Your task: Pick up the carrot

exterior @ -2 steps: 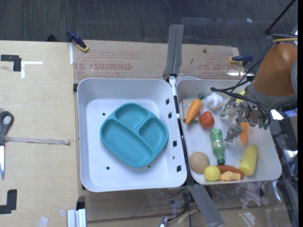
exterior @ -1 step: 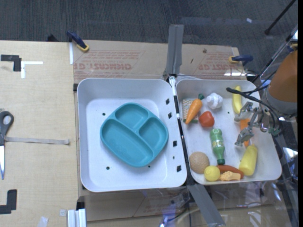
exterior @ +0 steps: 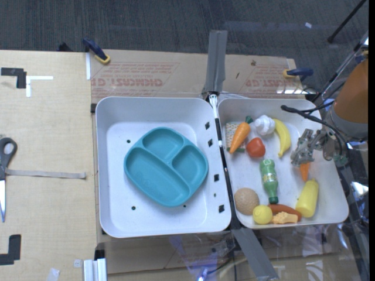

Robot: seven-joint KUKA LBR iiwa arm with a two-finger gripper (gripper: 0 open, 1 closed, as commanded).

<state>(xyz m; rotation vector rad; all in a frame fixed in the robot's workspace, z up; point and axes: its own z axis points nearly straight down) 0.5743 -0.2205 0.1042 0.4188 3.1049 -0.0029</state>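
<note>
- Counting from the left: one pair of scissors [exterior: 6,157] lies at the far left edge of the surface [exterior: 47,127], partly cut off by the frame.
- Two shallow white bins sit side by side; the left bin [exterior: 105,157] holds one blue divided plate [exterior: 166,165] with three compartments.
- The right bin [exterior: 337,206] holds a crowd of toy foods: one carrot [exterior: 239,136], one red tomato [exterior: 255,147], one white garlic-like piece [exterior: 263,124], one banana [exterior: 283,136], one green bottle [exterior: 269,180], one tan round piece [exterior: 246,200], one lemon [exterior: 262,214], one yellow corn-like piece [exterior: 307,197], one red chilli-like strip [exterior: 285,209] and one orange-yellow lump [exterior: 285,218].
- Two clamps, one at the upper left [exterior: 96,50] and one at the upper right [exterior: 299,72], pin the cardboard sheet [exterior: 152,75] behind the bins.
- The carrot is orange, tapered, with a green top; it lies tilted at the upper left of the right bin, just beside the wall between the bins, with the tomato close on its right. A pale textured item behind it is mostly hidden.
- The hand [exterior: 304,157] hangs over the right side of the right bin, well apart from the carrot. A small orange piece [exterior: 304,171] shows just below its fingertips; I cannot tell what it is, nor whether the hand is open, closed or gripping.
- The arm [exterior: 354,98] is cut off at the right edge.
</note>
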